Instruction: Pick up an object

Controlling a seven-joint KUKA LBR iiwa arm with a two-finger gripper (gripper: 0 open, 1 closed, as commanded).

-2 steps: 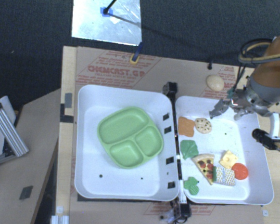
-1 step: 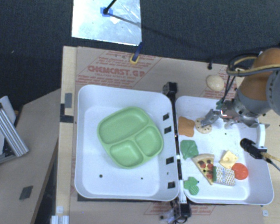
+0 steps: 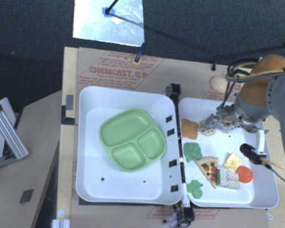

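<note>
My gripper [image 3: 209, 124] hangs low over the far left part of the right bin [image 3: 269, 195]. A small tan cookie [image 3: 209, 131] lies right under its tip, partly covered by it. Just left of the cookie lies a brown bread piece [image 3: 189, 129]. Nearer the front are a green leaf [image 3: 192, 151], a pizza slice [image 3: 207, 167], a yellow cheese wedge [image 3: 233, 161], a red tomato [image 3: 245, 174], a blue-and-white patterned piece [image 3: 228, 180] and a second green leaf [image 3: 194, 188].
A green divided plate [image 3: 132, 139] sits in the left bin [image 3: 85, 180]. A pale egg-shaped object [image 3: 217, 83] rests on the bench behind the right bin. A black cable end [image 3: 250, 153] hangs off the arm over the right bin.
</note>
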